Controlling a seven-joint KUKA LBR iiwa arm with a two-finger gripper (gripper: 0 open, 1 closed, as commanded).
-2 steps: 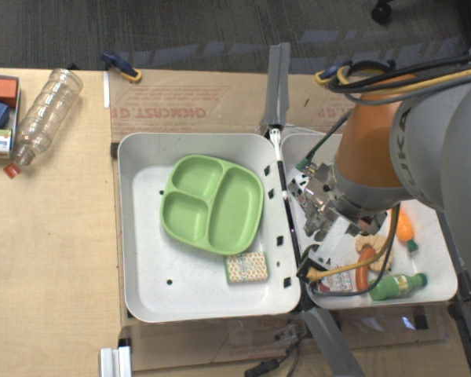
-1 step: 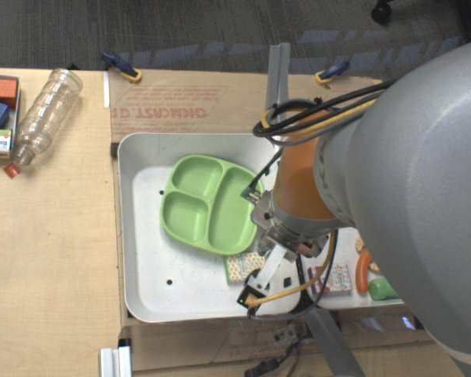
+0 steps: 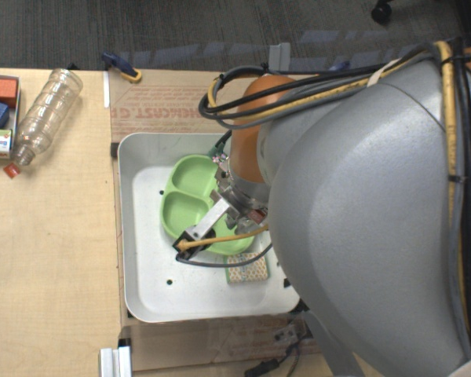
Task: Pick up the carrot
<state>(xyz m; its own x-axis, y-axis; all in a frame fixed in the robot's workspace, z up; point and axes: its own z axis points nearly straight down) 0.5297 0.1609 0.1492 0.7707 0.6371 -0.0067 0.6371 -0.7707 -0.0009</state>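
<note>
Over the green dish (image 3: 185,181) in the white bin (image 3: 151,283), the jaws hang low; how far open, I cannot tell.

Carrot hidden, look, pose and place cannot be told

That green dish (image 3: 190,195) hogged the middle of the white bin (image 3: 145,283); bare floor ran along its left and bottom, arm (image 3: 361,210) blocking the right.
</note>
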